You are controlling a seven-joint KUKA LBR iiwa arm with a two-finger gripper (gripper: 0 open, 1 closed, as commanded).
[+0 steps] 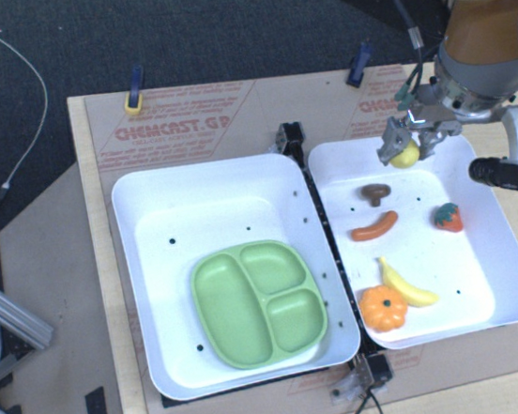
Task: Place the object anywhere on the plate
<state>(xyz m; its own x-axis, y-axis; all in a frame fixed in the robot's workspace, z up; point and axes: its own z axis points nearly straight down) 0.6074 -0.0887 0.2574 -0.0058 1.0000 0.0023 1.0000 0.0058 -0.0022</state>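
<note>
I watch the gripper (406,146) hang over the far corner of the right bin (499,307), its fingers closed on a small yellow fruit (405,156), likely a lemon, lifted clear of the bin floor. The green plate (257,303) lies well off to the gripper's left and nearer the camera, in the left bin (143,264), across the wall between the bins. The grip looks shallow to me: the fruit shows below the fingertips, so a quick swing could shake it loose short of the plate. Carried low, it could clip the dividing wall. Below the gripper sit a mushroom (376,193), a sausage (374,227), a strawberry (447,217), a banana (407,286) and a pumpkin (384,309), any of which a dropped fruit would scatter.
</note>
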